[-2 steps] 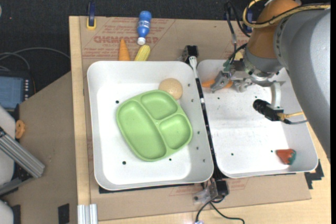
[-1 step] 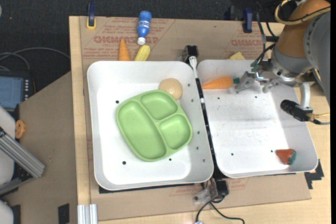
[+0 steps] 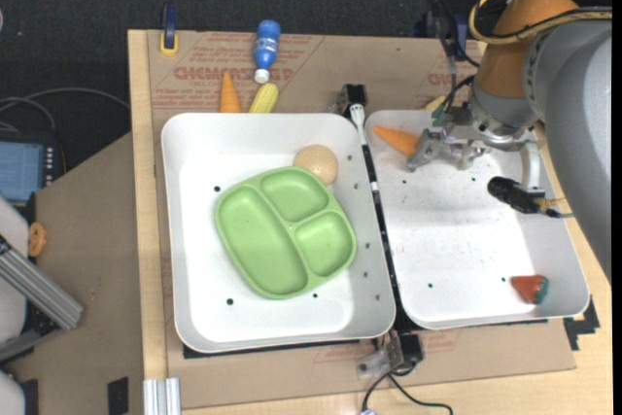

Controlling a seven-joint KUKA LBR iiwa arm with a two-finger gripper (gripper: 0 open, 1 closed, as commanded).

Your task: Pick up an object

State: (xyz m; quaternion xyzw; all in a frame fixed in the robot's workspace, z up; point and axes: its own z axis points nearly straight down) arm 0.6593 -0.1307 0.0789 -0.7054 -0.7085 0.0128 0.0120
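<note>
Left bin (image 3: 185, 209): green divided plate (image 3: 285, 230) lying flat, beige ball (image 3: 318, 163) touching its upper rim. On the bench (image 3: 155, 326) behind that bin: orange cone-shaped piece (image 3: 228, 94), yellow corn piece (image 3: 263, 97), blue-and-white bottle (image 3: 265, 50).

Right bin (image 3: 457, 287): orange carrot-like wedge (image 3: 397, 139) at the upper left corner, gripper (image 3: 446, 151) just beside it on the right; finger spacing cannot be told from here. Red piece (image 3: 530, 287) well apart, at the lower right.

Judgement: wedge is the likely target. Centre over its thick end and descend square to its long axis; the bin wall close by could foul one side.

Writing: red print on the cardboard behind the bins, partly covered, not legible.
</note>
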